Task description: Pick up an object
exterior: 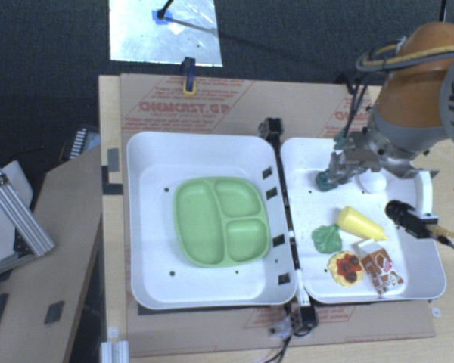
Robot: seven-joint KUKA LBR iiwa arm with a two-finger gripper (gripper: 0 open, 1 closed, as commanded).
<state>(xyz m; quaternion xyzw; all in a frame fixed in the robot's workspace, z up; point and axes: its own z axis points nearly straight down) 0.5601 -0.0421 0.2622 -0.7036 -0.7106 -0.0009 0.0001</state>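
Risk of a missed grasp: claw (331, 178), finger state indeterminable, low in right bin (303, 153) at frame centre-right, teal object (324, 180) at its tip, yellow cone (359, 222) below.

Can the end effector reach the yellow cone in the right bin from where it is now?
Probably yes. The end effector sits low in the same bin, and the yellow cone lies just below it in the picture, with bare white floor between them.

One fixed camera looks down on me from above the bench (212, 97), at a slant, far enough back to take in both bins, left (140, 203) and right (431, 278). My arm (420, 89) enters from the right.
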